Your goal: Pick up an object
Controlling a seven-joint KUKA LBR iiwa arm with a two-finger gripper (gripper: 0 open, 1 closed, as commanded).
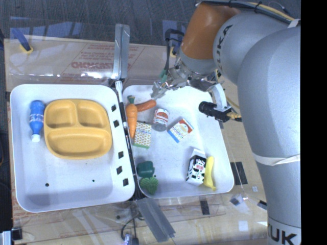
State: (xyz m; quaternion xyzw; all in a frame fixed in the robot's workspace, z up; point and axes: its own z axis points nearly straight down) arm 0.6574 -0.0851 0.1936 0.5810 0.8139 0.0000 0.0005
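My gripper hangs over the back left corner of the right bin, just above a small orange-red sausage-like piece. Nothing can be seen in its grasp. A carrot lies along the bin's left wall. Near the bin's middle stand a small can and a little white carton. A patterned packet lies beside the carrot. At the front are a cow-print milk carton, a banana and two green vegetables.
The left bin holds a yellow divided tray and a blue bottle by its left wall. The bulky grey arm covers the bench to the right of the right bin.
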